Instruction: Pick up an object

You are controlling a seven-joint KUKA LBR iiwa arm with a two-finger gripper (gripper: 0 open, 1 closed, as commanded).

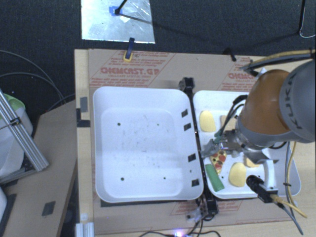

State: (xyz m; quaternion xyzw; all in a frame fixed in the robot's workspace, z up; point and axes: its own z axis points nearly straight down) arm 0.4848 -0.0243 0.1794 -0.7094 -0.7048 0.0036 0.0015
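The tool (215, 148) hangs low in the right bin (210, 98) above a green stick (214, 177) (I cannot tell its grip), near a yellow lump (208, 121).

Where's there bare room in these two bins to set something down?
The left bin has bare floor from wall to wall, the widest free patch. The right bin is crowded: a yellow piece near the divider, a green piece and another yellow piece at the near edge, with the arm above them.
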